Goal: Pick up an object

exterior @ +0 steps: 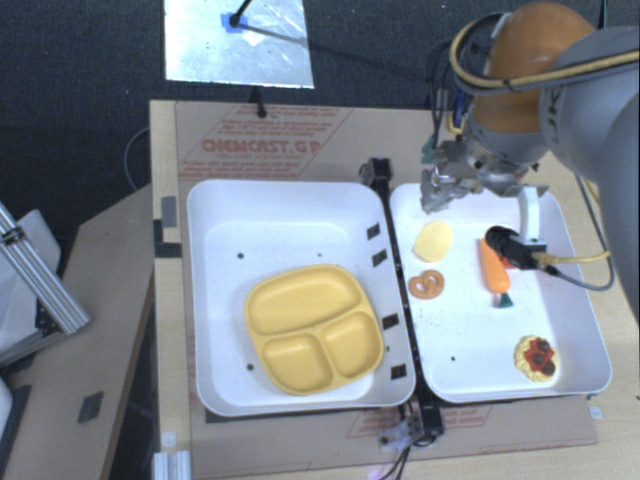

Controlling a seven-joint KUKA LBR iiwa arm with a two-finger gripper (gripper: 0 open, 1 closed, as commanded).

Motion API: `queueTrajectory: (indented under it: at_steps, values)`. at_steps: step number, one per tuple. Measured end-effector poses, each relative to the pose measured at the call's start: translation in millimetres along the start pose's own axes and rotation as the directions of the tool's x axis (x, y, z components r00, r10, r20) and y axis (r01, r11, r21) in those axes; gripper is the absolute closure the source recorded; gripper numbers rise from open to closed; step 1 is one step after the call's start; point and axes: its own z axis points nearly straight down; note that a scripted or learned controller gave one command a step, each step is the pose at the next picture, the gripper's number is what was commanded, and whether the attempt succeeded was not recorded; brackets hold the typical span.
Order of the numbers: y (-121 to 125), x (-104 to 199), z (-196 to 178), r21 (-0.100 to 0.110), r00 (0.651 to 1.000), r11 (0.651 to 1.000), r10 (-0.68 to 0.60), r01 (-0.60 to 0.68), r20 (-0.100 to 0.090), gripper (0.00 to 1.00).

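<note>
In the right bin (575, 363) lie a pale yellow round piece (433, 240), a small pretzel (426, 285), an orange carrot (493, 268) with a green tip, and a small pizza (537, 357) near the front right corner. My gripper (438, 194) hangs over the back left part of this bin, just behind the pale yellow piece. Nothing shows between its fingers.
The left bin (215, 268) bears a yellow tray (314, 326) with three compartments. A black divider (392, 258) runs between the two bins. A shiny square plate (238, 28) lies on the dark floor behind the bench.
</note>
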Motion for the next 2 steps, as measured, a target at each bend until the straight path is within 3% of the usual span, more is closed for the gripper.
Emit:
queueTrajectory:
  at_steps: [2]
  values:
    - [2.7,94.2,-4.1,-0.001,1.0,1.0,0.001,-0.001,0.0,1.0]
